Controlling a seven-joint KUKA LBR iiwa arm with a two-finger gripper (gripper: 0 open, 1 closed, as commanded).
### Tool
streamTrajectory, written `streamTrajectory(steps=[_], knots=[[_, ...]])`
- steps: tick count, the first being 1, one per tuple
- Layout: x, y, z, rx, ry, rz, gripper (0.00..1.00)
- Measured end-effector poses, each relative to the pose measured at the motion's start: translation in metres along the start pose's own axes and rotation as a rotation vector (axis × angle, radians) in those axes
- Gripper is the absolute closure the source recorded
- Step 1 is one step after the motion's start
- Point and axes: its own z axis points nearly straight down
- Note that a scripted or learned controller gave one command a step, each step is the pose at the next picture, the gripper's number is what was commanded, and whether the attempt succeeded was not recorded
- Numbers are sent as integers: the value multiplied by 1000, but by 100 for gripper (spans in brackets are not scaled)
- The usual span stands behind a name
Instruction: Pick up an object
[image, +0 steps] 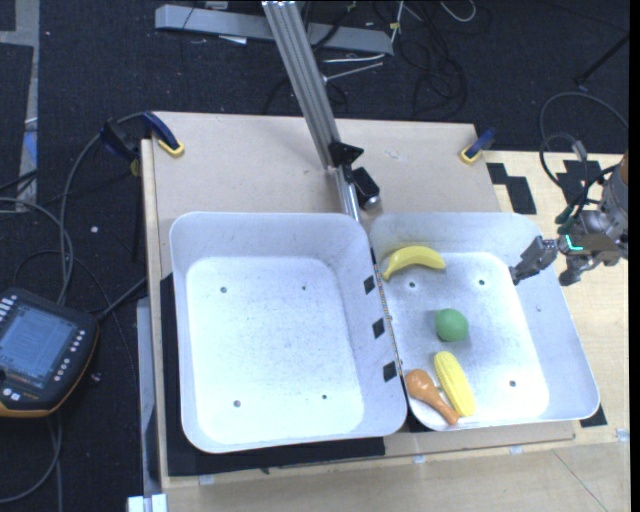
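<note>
- Lying nearest the camera, at the front edge of the right bin (560, 330): an orange drumstick-shaped toy (428, 393), touching a yellow corn cob (454, 383) just beside it on the right.
- Sitting a little further back, near the middle of that bin: a green ball (452, 324), apart from the corn and from everything else.
- Resting further still, close to the bin's back left corner and near the divider: a yellow banana (411, 260), curving upward.
- Spreading alongside on the left: the left bin (200, 300).
- Hovering over the right rim of the right bin, well apart from all four toys: the gripper (548, 265), with dark fingers (532, 258) spreading apart and gripping nothing.
- Judging progress: nothing lifted yet, every candidate lying on the bin floor, so the whole pick remaining to be done.
- Judging what is left: choosing a target, travelling inward over it, descending, closing and raising; the ball looking the most isolated, the corn and drumstick crowding each other.
- Standing furthest back, behind the bins: a slanted metal post (312, 90) rising from the bench (300, 170).
</note>
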Motion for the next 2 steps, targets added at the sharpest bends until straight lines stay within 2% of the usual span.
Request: streamTrajectory(steps=[1,2], knots=[[0,0,0,0,0,0,0],[-1,-2,42,4,1,0,0]])
